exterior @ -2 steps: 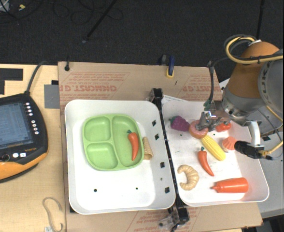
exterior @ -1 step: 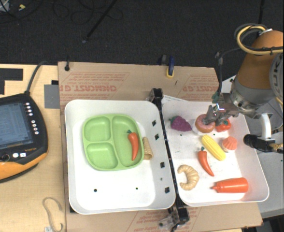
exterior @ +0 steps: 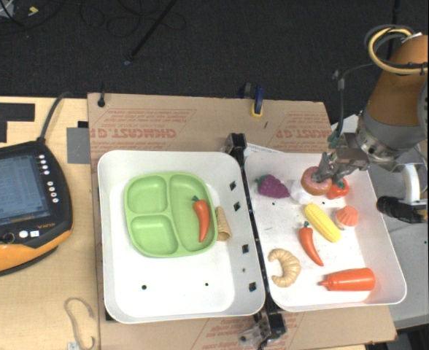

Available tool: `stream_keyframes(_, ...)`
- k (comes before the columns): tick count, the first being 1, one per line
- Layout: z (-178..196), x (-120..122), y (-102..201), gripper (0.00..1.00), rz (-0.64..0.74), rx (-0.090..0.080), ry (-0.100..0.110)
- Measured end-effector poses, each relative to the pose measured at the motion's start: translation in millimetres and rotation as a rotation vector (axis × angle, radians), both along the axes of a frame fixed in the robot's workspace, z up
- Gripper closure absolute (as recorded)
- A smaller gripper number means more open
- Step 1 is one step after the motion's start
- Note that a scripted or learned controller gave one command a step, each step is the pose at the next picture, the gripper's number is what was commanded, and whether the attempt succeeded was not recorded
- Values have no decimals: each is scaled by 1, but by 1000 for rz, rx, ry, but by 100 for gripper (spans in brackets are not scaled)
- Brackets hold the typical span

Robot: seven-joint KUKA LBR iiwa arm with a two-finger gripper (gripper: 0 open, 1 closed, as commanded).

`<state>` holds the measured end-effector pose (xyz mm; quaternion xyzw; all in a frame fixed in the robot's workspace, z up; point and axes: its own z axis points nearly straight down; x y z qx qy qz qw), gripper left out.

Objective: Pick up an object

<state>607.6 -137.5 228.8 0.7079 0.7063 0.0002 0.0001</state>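
Observation:
My gripper (exterior: 335, 168) reaches into the back of the right bin (exterior: 389, 250) from the right. It is low over a pink donut (exterior: 316, 182) and a red tomato (exterior: 338, 190), which lie side by side, and it hides part of both. In front of them lie a yellow corn cob (exterior: 322, 222), a pink shell-shaped piece (exterior: 347, 216), a red chili (exterior: 311, 244), a tan croissant (exterior: 285, 266) and an orange-red carrot (exterior: 348, 279). Purple grapes (exterior: 273, 187) sit to the left of the donut.
The left bin (exterior: 120, 283) holds a green divided plate (exterior: 150, 217) with a red pepper (exterior: 201, 219) in its right compartment and a tan piece (exterior: 222, 224) beside it. A tablet-like pendant (exterior: 17, 203) lies at the far left of the bench.

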Motion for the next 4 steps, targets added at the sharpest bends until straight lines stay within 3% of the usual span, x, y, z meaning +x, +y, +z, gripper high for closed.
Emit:
stream_keyframes(3, 1, -29, 154, 100, 6, 3, 5)
stream_keyframes(4, 7, -54, 195, 100, 5, 2, 6)
